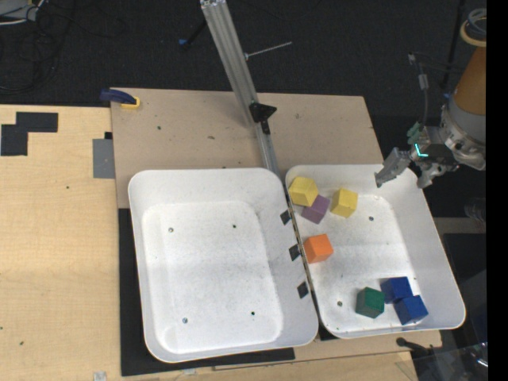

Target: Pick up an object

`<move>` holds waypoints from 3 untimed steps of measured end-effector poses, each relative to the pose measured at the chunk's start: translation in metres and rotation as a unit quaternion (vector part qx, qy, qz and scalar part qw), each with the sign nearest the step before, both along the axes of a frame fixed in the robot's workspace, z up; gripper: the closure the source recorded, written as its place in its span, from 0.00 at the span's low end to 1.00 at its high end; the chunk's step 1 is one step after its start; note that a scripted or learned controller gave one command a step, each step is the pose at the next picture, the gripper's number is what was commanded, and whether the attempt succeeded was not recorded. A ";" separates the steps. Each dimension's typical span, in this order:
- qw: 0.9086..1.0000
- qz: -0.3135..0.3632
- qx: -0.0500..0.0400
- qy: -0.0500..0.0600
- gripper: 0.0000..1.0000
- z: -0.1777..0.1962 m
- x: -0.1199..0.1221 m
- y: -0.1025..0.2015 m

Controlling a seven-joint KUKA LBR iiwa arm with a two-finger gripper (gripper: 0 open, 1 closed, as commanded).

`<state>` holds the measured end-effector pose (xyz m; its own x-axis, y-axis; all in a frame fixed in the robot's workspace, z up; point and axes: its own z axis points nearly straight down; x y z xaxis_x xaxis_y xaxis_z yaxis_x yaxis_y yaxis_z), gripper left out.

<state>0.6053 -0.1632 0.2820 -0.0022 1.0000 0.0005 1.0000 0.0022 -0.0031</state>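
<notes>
1. End effector [409, 167] hangs over the upper right corner of the right bin [444, 252], just at its rim. Fingers look spread, one grey finger [390, 167] jutting left, the other toward the lower right — nothing between them.
2. Arm comes in from the right edge; orange band [475, 82] sits above the grey wrist.
3. Right bin holds all the blocks. Nearest the end effector: a yellow cube [344, 202], down and to the left of it, apart from it, no contact.
4. Further left, by the bin's left wall: a second yellow block [302, 190], w/ a purple block [317, 209] touching its lower right side.
5. Orange cube [318, 248] lies below those, near the divide between the bins, well apart from the end effector.
6. Near the bin's lower edge: a green cube [369, 302], and just right of it two blue blocks [403, 298] touching each other — farthest from the end effector.
7. Left bin [151, 213] sits beside the right one on the bench [55, 213].
8. A grey metal rail [234, 54] slants up from between the bins toward the top of the view.
</notes>
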 end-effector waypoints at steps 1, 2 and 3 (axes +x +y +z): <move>1.000 -0.002 0.001 0.003 0.00 -0.064 0.000 -0.003; 1.000 -0.002 0.001 0.003 0.00 -0.113 -0.008 -0.009; 1.000 -0.002 0.001 0.003 0.00 -0.158 -0.006 -0.005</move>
<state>0.5995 -0.1682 0.1241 0.0027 1.0000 0.0022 1.0000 -0.0027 -0.0081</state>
